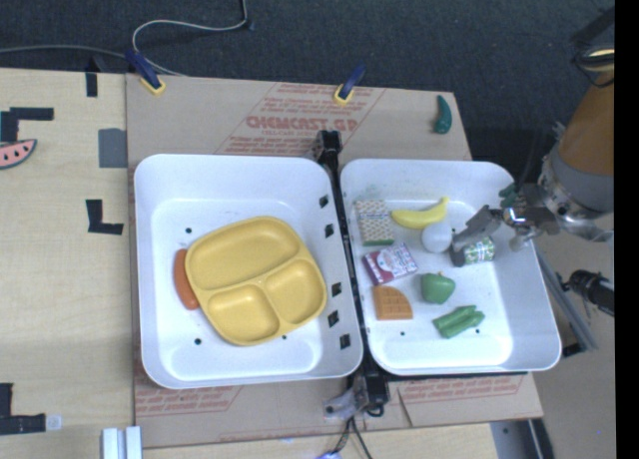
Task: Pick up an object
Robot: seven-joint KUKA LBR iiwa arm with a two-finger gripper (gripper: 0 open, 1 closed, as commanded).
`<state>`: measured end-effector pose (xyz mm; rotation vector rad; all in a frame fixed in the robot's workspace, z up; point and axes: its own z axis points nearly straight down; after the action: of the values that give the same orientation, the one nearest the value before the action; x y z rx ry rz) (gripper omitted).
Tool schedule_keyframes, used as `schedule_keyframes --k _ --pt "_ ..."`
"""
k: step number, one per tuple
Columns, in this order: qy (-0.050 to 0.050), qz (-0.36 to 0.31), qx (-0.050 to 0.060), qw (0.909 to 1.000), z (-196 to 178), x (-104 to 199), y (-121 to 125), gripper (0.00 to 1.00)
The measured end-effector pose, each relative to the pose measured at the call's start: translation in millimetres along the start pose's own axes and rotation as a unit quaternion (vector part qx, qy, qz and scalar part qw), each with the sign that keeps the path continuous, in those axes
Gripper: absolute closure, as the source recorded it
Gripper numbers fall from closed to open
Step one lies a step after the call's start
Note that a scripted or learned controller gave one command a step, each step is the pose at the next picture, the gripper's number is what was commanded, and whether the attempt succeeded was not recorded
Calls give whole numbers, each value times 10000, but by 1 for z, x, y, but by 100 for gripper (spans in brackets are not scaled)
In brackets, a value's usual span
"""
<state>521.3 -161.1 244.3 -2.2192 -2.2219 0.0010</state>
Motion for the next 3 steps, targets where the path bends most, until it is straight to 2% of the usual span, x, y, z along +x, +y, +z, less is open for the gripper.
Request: schedule_keyframes --k 1,2,3 --pt "4 5 12 10000 143 -11 18 0" --pt "-23 9 -37 10000 158 7 3 0" --pt "-29 12 -42 10000 148 7 4 100"
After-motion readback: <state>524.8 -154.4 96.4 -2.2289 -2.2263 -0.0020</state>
